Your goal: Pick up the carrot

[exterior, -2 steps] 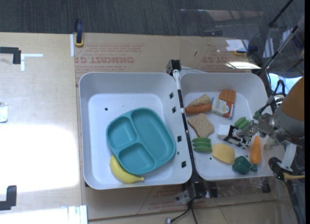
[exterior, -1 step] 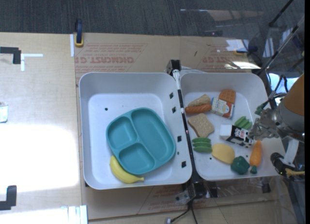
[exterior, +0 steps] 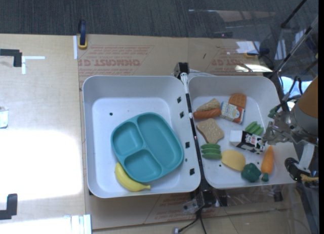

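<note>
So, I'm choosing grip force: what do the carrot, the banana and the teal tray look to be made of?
The carrot looks like moulded plastic: even orange, smooth surface, green tip. The banana also looks plastic, uniform yellow with a soft sheen. The teal tray seems rigid plastic, with crisp moulded compartment ridges. All are probably toy-grade, though the view can't confirm hardness.

Two white bins sit side by side. The left bin holds one teal divided tray and one banana just beside the tray. The right bin holds one carrot, one bread slice, one hot dog, one yellow piece and three green pieces.
</note>
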`<state>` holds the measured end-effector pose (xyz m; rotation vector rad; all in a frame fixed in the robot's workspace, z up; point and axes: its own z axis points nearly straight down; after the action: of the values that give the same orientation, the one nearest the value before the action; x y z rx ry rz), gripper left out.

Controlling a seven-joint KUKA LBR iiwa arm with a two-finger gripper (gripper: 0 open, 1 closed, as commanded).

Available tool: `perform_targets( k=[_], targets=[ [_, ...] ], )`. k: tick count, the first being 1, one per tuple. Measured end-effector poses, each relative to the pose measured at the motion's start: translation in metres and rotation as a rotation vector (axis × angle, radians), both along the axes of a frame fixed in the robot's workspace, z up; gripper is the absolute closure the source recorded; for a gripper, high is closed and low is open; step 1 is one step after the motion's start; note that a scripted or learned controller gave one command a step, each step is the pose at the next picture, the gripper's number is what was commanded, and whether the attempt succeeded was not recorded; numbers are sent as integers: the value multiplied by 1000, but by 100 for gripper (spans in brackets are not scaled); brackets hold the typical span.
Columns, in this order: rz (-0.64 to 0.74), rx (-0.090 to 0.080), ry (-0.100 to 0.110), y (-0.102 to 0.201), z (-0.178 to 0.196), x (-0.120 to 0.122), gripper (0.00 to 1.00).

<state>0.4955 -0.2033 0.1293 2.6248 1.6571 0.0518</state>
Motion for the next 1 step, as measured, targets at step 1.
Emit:
perform_targets(
  k=[1],
  targets=[
    [-155, 16, 49, 19, 19, -17, 100]
  ],
)
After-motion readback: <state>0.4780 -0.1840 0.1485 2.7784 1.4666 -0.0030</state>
